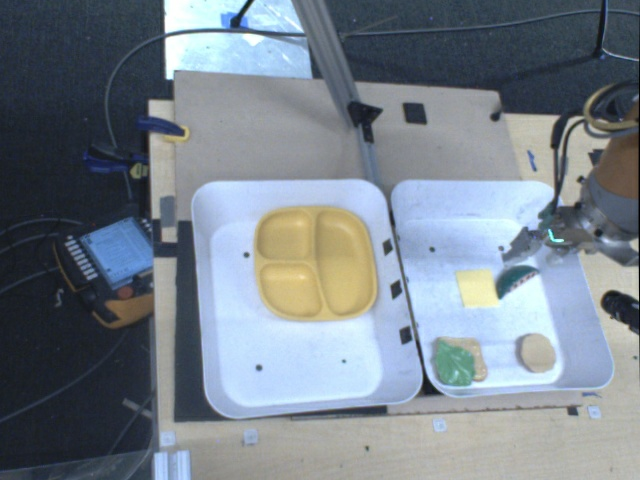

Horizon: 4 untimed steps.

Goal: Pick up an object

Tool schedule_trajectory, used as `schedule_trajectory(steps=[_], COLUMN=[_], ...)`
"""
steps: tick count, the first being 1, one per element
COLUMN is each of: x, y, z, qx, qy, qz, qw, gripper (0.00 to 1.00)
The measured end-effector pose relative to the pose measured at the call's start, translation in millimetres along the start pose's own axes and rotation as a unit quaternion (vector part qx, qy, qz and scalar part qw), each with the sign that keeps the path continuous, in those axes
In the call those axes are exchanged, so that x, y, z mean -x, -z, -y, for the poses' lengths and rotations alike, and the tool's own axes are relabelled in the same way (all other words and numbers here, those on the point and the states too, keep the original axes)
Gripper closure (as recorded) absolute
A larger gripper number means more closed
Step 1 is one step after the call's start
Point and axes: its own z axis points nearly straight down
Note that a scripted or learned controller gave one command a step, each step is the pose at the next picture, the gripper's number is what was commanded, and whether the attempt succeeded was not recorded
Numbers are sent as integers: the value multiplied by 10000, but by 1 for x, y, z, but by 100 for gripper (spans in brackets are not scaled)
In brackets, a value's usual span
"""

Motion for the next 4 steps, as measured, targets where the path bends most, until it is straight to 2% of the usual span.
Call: schedule_trajectory(steps=[1, 2, 3, 4], x=[0, -1, -5, -4], y=[1, -41, -90, -113], z=[-1, 3, -6, -8], qx=[13, -4, -7, 35], qy=[2, -12, 4, -17], qz=[3, -1, -4, 3], qw=[10000, 10000, 10000, 10000], gripper=[0, 0, 0, 0])
